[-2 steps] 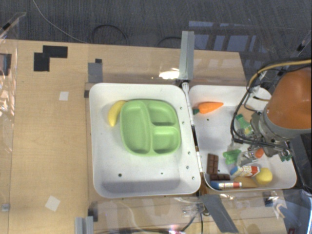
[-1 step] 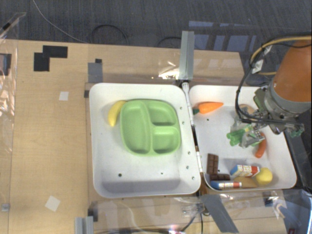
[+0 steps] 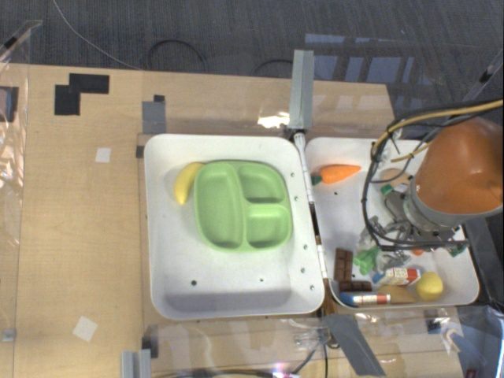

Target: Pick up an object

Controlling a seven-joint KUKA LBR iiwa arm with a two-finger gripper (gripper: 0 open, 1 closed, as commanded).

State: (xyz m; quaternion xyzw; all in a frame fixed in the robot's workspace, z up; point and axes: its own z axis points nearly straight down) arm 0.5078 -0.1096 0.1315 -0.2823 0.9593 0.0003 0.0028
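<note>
The arm, with its orange band [image 3: 465, 168], reaches down into the right bin [image 3: 339, 211] from the right. Its gripper [image 3: 394, 252] hangs low over a cluster of small objects near the bin's front: a green item [image 3: 366, 260], a brown chocolate bar [image 3: 342, 265], a red and white marker [image 3: 361, 298], a small bottle [image 3: 400, 276] and a yellow lemon [image 3: 430, 285]. Wrist and cables hide the fingertips. An orange carrot [image 3: 339, 173] lies at the back of the right bin, apart from the gripper.
The left bin [image 3: 173, 282] holds a green divided plate [image 3: 240, 205] with a yellow banana [image 3: 186, 181] against its left edge. A grey post [image 3: 301, 89] stands behind the wall between the bins. Wooden bench surrounds both bins.
</note>
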